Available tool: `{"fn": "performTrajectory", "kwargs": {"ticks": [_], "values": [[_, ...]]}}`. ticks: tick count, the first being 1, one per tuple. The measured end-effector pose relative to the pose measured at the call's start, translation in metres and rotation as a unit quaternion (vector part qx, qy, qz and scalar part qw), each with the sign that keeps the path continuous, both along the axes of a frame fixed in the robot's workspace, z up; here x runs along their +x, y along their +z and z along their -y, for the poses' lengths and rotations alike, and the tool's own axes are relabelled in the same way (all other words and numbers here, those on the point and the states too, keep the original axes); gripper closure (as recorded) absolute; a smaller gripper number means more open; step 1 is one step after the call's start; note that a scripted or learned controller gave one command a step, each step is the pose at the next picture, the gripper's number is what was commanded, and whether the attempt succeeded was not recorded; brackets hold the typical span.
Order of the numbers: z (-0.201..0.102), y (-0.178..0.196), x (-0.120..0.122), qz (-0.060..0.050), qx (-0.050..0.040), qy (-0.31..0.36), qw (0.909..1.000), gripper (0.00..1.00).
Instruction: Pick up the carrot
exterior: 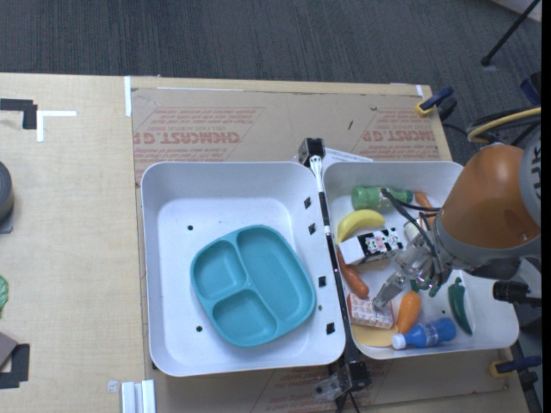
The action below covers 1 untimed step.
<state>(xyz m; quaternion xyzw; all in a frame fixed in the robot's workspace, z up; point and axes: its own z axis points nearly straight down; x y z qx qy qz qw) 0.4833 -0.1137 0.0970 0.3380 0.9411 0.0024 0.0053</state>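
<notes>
**Gripper down at the carrot, grasp not yet shown**

Lower right of the frame, in the right bin (482, 338), the carrot (408, 311) stands tilted beside the blue bottle (428, 334). The gripper (411, 280) hangs right over its upper end; whether it is spread or closed, I cannot tell. This looks like the reach-and-grasp step. Next: close squarely on the carrot, then lift clear of the bottle and the green pepper (459, 304).

A single fixed camera is looking down at a slant from above the worktop (69, 231), standing far enough back to be taking in both white bins: the left bin (164, 231) and the right bin (491, 325). The far floor is showing along the top, and the arm (491, 205) is entering from the right.
</notes>
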Motion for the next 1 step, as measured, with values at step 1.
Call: {"fn": "performTrajectory", "kwargs": {"ticks": [1], "values": [[0.0002, 0.0073, 0.0023, 0.003, -0.0004, -0.002, 1.0000, 1.00]]}}
